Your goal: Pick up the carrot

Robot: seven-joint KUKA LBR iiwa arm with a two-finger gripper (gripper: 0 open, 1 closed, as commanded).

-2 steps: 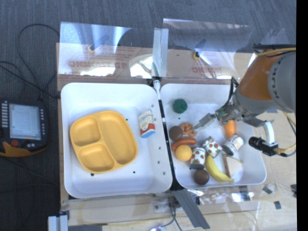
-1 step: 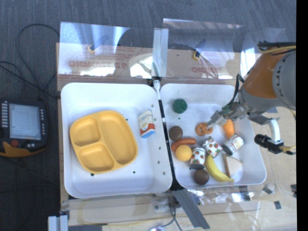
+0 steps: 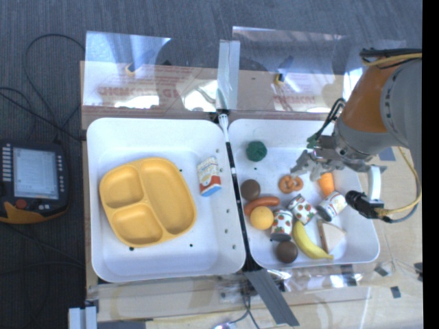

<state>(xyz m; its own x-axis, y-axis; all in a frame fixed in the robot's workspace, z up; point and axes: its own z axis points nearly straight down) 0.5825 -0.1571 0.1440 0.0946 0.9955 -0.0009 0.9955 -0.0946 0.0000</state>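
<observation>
Right bin (image 3: 357,249) | gripper (image 3: 317,162) grip unclear | carrot (image 3: 326,183) partly hidden beneath it

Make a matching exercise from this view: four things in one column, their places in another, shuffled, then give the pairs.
Things:
1. yellow divided plate
2. small carton
3. green ball
4. banana

Places:
A. far part of the right bin, apart from the other food
B. near part of the right bin, beside a white wedge
C. middle of the left bin
D. left bin, close to the divider between the bins

Pairs: 1-C, 2-D, 3-A, 4-B
</observation>
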